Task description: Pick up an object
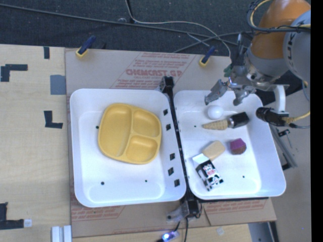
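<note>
The right bin point(262, 185) holds several small objects: a white ball point(215, 112), a tan cone with a black handle point(225, 123), a tan block point(214, 149), a purple lump point(237, 146) and a black-and-white cow-patterned item point(210, 174). My gripper point(226, 95) hangs open at the bin's back edge, just above and behind the white ball, with nothing between its fingers. The left finger point(214, 93) and right finger point(240, 96) are spread apart.
The left bin point(83, 150) holds a yellow divided plate point(129, 133). A black divider point(174, 140) runs between the bins. Cables cross the dark floor behind. Yellow clamps point(86, 46) hold the cardboard base at the back.
</note>
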Motion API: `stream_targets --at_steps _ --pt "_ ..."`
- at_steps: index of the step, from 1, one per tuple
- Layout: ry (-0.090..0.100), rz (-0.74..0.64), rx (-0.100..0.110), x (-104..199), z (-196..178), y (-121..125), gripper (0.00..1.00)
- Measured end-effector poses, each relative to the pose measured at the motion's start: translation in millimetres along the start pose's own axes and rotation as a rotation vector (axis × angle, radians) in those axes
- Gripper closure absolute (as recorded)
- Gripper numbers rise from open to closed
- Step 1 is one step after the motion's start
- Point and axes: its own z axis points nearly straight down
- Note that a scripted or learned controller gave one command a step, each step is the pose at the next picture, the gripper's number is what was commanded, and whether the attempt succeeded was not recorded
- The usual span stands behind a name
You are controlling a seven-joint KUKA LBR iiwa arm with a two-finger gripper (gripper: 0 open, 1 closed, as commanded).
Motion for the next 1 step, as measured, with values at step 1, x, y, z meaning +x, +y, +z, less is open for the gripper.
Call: stream_targets --at_steps 1 --pt "-0.002 -0.003 -0.013 0.3 -7.6 2.3 0.00"
